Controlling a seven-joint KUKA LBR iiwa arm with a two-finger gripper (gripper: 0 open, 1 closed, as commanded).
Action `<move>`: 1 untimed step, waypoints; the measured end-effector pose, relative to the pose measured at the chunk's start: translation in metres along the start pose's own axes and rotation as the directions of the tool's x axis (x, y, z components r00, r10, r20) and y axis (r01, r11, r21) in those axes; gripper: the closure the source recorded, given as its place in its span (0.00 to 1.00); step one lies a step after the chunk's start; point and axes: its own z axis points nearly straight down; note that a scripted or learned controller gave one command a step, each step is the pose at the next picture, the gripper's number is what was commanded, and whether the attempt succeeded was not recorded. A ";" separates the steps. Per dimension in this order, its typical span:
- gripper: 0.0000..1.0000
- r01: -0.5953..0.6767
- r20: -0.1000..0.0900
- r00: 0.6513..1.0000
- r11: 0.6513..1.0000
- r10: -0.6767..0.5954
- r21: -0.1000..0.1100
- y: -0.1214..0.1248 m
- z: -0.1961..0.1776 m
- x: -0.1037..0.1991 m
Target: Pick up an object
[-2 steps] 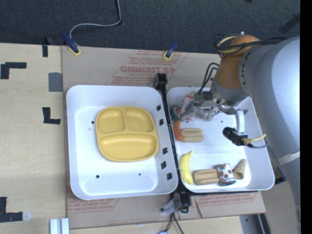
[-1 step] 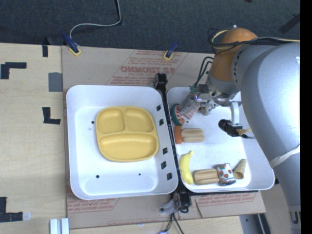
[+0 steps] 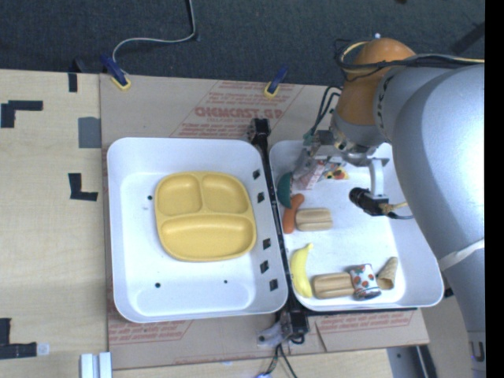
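The end effector (image 3: pixel 319 160) hangs low over the far left part of the right bin (image 3: pixel 409 290), close to that bin's far rim and its left wall. Whether it is spread or pressed together cannot be told, since wrist and cables cover it. Just beside it toward the bin's left wall lie a dark green piece (image 3: pixel 284 185) and an orange-red piece (image 3: pixel 293 204), and a tan block (image 3: pixel 313 219) lies a little nearer the front. Well apart from it, along the bin's front rim, lie a banana (image 3: pixel 300 268), a tan roll (image 3: pixel 332 285), a small patterned can (image 3: pixel 364 281) touching the roll, and a tan wedge (image 3: pixel 387 272). The left bin (image 3: pixel 130 235) holds a yellow divided plate (image 3: pixel 206 215) near its middle. Both bins sit on a cardboard sheet (image 3: pixel 173 109) on the desk (image 3: pixel 47 148).
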 end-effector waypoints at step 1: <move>1.00 0.002 -0.004 1.000 1.000 -0.002 -0.004 -0.035 -0.088 0.067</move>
